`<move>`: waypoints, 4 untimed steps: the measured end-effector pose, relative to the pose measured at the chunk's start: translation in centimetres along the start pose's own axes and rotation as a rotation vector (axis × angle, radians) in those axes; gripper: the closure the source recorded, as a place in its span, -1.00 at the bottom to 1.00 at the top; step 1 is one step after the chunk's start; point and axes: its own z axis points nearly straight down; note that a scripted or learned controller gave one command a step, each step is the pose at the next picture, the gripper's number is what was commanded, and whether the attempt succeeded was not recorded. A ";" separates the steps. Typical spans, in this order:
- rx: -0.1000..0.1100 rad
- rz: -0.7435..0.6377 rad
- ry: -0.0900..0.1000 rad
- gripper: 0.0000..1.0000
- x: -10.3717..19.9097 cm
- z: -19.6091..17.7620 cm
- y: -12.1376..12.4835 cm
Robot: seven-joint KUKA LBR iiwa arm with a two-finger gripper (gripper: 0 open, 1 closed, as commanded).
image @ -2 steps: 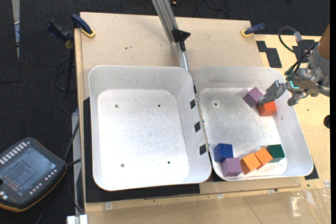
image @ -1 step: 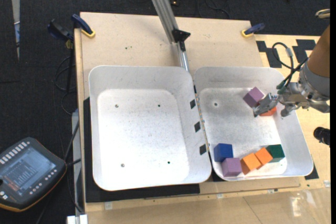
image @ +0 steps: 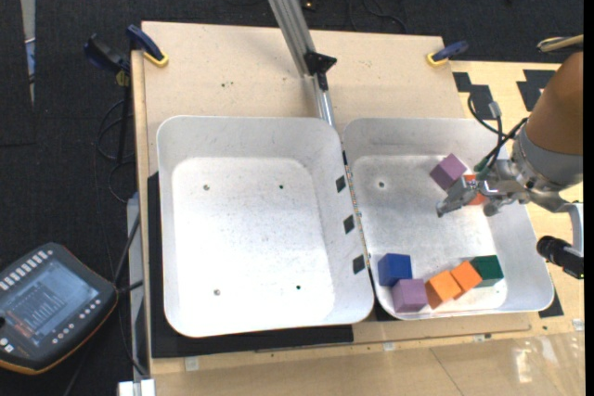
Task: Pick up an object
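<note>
My gripper (image: 471, 199) hangs low over the right bin (image: 371, 144), reaching in from the right, and it is open. A small orange piece (image: 472, 189) shows between the two grey fingers (image: 452, 201), mostly hidden by the wrist; I cannot tell whether they touch it. A purple cube (image: 449, 170) lies just up and left of the gripper, close to it. Along the bin's front edge lie a blue cube (image: 394, 268), a second purple cube (image: 409, 294), an orange block (image: 445, 284) and a green block (image: 485, 270).
The left bin (image: 186, 144) sits beside the right one, their rims meeting at the middle. A slanted metal pole (image: 283, 0) runs down from the top to the bins' shared rim. Blue and yellow clamps (image: 148, 46) hold the board's back corners.
</note>
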 end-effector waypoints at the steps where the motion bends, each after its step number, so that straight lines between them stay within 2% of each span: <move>1: 0.002 0.000 0.001 -1.00 0.3 6.2 -0.8; 2: -0.007 0.000 -0.001 1.00 0.2 4.8 -0.5; 3: -0.011 -0.003 -0.003 1.00 0.4 -0.1 0.5; 4: -0.013 -0.004 -0.003 1.00 0.7 -6.5 0.7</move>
